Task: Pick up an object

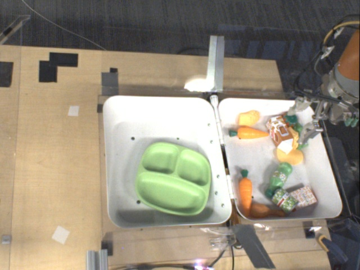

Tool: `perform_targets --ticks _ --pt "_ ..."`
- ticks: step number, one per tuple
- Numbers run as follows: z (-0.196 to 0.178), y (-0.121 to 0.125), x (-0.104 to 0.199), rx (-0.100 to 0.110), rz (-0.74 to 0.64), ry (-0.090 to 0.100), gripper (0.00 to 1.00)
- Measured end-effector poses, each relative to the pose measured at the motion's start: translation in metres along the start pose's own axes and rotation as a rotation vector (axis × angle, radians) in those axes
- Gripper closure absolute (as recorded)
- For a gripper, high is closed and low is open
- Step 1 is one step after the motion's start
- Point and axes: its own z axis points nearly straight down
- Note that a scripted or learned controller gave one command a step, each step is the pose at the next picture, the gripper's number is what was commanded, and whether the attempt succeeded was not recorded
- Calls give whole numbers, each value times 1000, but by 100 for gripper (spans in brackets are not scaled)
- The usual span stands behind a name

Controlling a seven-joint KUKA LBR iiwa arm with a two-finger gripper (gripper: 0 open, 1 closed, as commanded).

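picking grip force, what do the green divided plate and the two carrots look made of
Green divided plate: likely moulded plastic, smooth satin finish, uniform colour, rounded compartments. Carrots: probably toy plastic, even orange with soft sheen; hard or squishy can't be told.

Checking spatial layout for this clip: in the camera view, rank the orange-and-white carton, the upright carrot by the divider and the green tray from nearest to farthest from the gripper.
From the gripper:
1. Orange-and-white carton, right bin, just beside it.
2. Upright carrot, right bin, near the divider.
3. Green tray, left bin.
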Motion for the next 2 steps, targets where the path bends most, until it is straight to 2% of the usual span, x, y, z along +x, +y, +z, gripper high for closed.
perform_targets --ticks 1,2 --pt "111 13 31 2 -132 -6 0" --pt "115 73 96 6 -250 -17 0"
